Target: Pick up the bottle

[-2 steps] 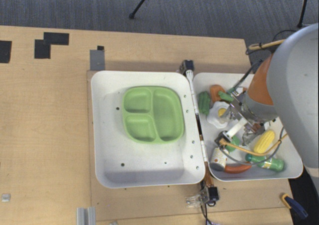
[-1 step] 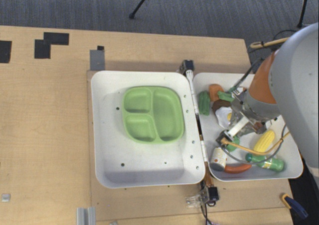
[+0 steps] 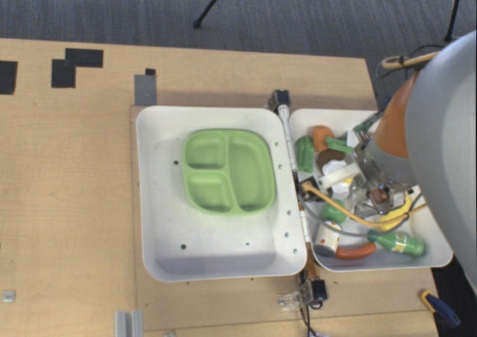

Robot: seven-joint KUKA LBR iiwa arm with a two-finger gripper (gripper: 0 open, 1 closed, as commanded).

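Gripper low in the right shallow white bin, over a clutter of small items; grip state cannot be made out, wrist and cables block it. Green plastic bottle lies on its side near that bin's front edge, just beside a red sausage-shaped toy. Left white bin holds a green divided plate.

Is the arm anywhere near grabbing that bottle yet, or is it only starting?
Done: the arm has reached over the right bin. In hand: its wrist hangs low among the clutter there. Left: the green bottle lies on its side near the bin's front edge, not lifted. The green tray sits in the left bin.
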